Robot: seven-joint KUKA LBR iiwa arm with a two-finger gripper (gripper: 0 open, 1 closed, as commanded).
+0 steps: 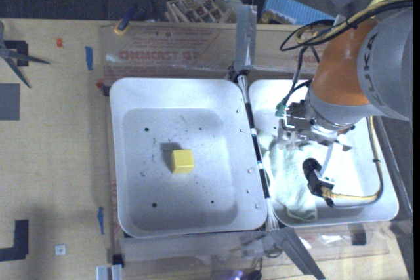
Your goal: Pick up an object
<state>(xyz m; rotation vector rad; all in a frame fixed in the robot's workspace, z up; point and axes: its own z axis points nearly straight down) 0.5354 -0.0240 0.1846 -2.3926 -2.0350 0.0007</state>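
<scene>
The jaws (293,141) hung over the right bin (387,206), their spread impossible to tell; the yellow block (182,160) lay well to their left.

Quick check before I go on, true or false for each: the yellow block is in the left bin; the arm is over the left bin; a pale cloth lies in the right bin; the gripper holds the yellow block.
1. The yellow block is in the left bin. True.
2. The arm is over the left bin. False: it is over the right bin.
3. A pale cloth lies in the right bin. True.
4. The gripper holds the yellow block. False: the block lies alone on the left bin's floor, apart from the gripper.
</scene>
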